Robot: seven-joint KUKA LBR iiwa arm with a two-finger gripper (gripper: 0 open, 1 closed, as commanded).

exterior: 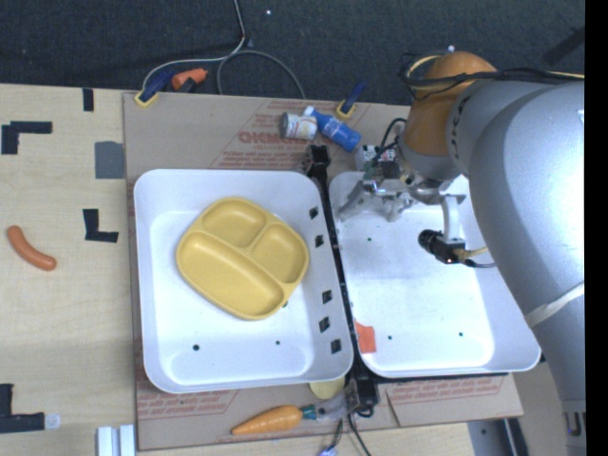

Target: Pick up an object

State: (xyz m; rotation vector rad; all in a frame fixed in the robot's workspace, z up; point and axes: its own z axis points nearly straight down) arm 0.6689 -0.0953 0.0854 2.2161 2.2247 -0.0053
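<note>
A yellow divided plate (243, 256) lies flat in the left white bin (161, 350). My gripper (366, 196) hangs over the far left corner of the right white bin (427, 335), close to the divider between the bins. It is well apart from the plate. The grey arm with its orange band (446, 103) comes in from the right and hides the bin's far right part. A small orange piece (365, 338) sits at the near left edge of the right bin.
A blue and white bottle (323, 126) lies behind the bins. On the bench at far left rests an orange sausage (30, 248). A toy carrot (266, 421) lies in front of the bins. Black clips (323, 297) line the divider.
</note>
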